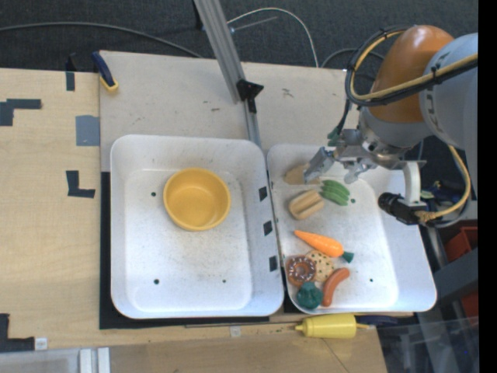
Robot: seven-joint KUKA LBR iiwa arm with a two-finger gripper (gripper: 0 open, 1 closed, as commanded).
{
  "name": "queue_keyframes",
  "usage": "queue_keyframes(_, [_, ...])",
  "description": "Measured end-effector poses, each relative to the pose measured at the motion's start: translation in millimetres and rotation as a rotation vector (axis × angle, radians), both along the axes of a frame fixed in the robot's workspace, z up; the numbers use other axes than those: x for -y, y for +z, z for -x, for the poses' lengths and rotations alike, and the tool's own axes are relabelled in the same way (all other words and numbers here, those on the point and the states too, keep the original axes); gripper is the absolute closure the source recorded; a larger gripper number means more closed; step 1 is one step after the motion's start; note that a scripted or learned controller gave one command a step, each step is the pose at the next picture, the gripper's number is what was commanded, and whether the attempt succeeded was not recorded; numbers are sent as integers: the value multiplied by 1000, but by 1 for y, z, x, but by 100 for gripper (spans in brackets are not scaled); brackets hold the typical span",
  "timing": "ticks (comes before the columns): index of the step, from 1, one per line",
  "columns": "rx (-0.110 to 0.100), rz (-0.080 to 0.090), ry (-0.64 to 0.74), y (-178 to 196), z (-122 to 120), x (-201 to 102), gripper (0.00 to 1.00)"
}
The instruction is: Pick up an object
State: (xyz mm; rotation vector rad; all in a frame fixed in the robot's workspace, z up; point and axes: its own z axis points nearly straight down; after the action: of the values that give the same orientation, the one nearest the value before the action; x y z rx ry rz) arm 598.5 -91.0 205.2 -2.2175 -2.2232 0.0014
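Several toys crowd my right bin [404, 286]: sausage [335, 284] and carrot [320, 243] nearest, then a bread roll [305, 203], then the green pepper [336, 192] just under my gripper [335, 165]. Its fingers are spread, holding nothing. Closing here, I could nudge the pepper aside or catch the roll too.

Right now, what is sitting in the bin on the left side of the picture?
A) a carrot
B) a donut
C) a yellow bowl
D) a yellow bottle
C: the yellow bowl sits alone in the left bin, while the carrot and donut lie in the right bin.
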Motion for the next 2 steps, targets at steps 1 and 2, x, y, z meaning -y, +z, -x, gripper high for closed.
queue_keyframes(1, [0, 0, 0, 0, 0, 0, 0])
queue_keyframes(2, [-6, 1, -1, -55, 11, -1, 0])
